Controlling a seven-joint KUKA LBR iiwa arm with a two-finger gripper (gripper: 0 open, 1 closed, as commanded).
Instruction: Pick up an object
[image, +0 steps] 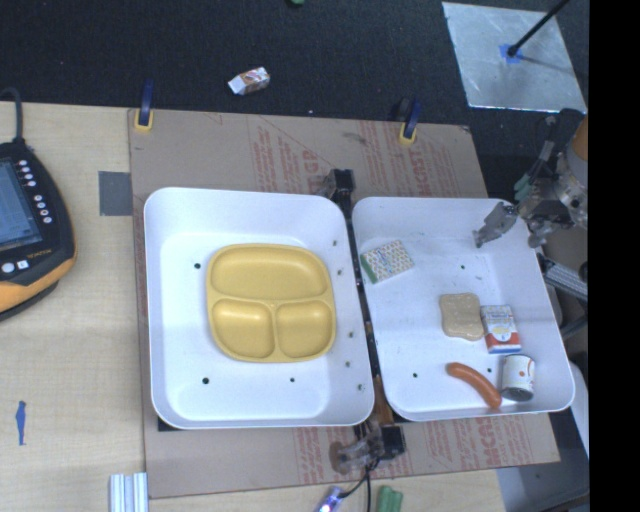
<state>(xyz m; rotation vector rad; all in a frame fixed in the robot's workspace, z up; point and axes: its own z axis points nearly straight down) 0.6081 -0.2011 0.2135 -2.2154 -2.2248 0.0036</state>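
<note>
My gripper hangs over the upper right corner of the right bin, with two grey fingers spread apart and nothing between them; one fingertip reaches down-left over the bin floor, the other sits near the bin's right rim. No single object is assigned, so I record each candidate in this bin. A small flat packet with a green-and-white checked print lies near the bin's left wall, its long axis tilted up to the right. A tan slab, matte and rounded at the corners like a slice of bread, lies flat near the middle right, long axis roughly top to bottom. Touching or just beside its right edge is a small carton, red and white with a printed face, long axis also top to bottom. Below it a short white cylinder with a dark end lies on its side near the lower right corner. An orange sausage shape, smooth and slightly curved, runs from upper left to lower right, its lower end close to the cylinder. The left bin holds a yellow three-compartment tray, smooth moulded plastic with rounded corners.
</note>
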